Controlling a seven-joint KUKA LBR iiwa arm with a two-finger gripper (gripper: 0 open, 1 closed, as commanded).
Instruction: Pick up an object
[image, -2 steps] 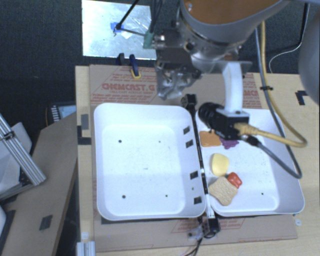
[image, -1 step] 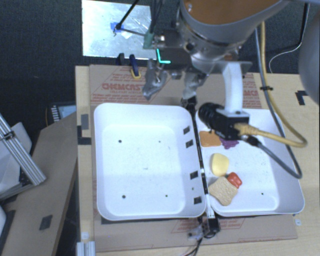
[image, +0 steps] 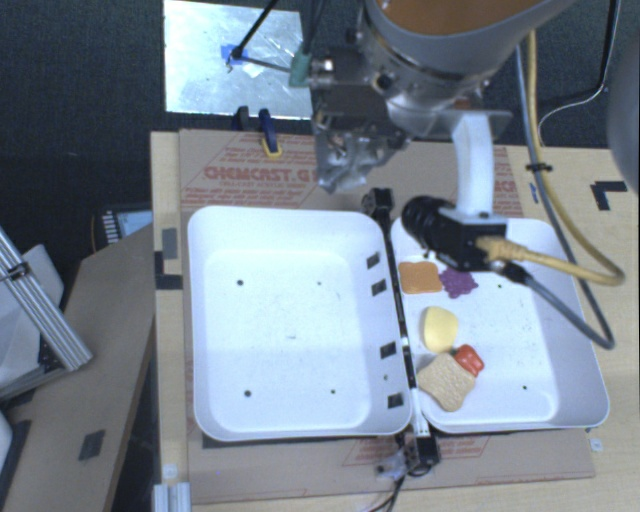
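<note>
Clutter is the main hazard: the objects sit bunched in the right bin (image: 560, 400), hard against the divider at its 9 o'clock side. An orange square (image: 420, 277) lies at the top of the group, a purple piece (image: 459, 284) just beside it at 3 o'clock, a yellow lump (image: 439, 327) below, then a red piece (image: 468, 358) touching a tan cracker (image: 444, 382) at the bottom. The left bin (image: 280, 250) offers nothing to grasp.

The gripper (image: 345, 160) hangs high at 12 o'clock, above the far rim of the left bin and well apart from every object; whether the jaws are apart or together I cannot tell, as they blur into the body.

Likely failures, as I judge them: a descent beside the divider could strike the wall or its clips; closing on the red piece may drag the cracker too, or push both aside. Flat pieces like the square and cracker may slip under the tips. The yellow lump, rounded and standing freer, looks the safest pick. The yellow cable (image: 560, 262) and black fitting (image: 445, 235) crowd the bin's 11 o'clock corner.
</note>
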